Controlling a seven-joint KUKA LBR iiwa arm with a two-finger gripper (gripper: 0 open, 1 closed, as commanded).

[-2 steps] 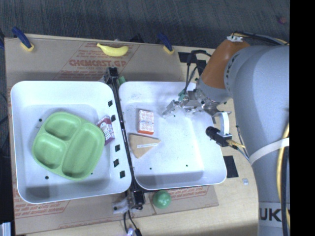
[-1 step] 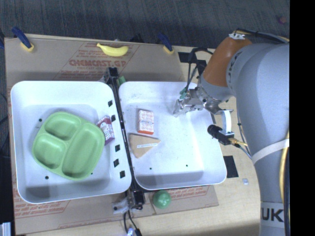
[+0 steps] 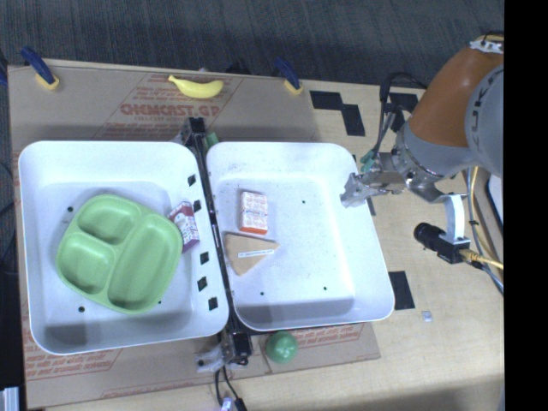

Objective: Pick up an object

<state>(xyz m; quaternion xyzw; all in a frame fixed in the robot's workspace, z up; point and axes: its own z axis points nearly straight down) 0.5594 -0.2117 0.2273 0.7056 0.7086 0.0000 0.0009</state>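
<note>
The right bin (image 3: 360, 264) holds a small orange and white packet (image 3: 253, 211) and a tan wedge with a white label (image 3: 248, 253), both near its left side. In the left bin (image 3: 34, 255) lies a green divided plate (image 3: 119, 252), with a dark red wrapper (image 3: 186, 223) by the divider. My gripper (image 3: 355, 190) hangs over the right rim of the right bin, well right of the packet and the wedge. Nothing is visible between its fingers.
A yellow banana (image 3: 196, 85) lies on the cardboard behind the bins. A green ball (image 3: 280, 347) sits on the cardboard in front of the right bin. Black clips join the bins along the middle. Cables and a black fitting (image 3: 441, 241) lie right of the bins.
</note>
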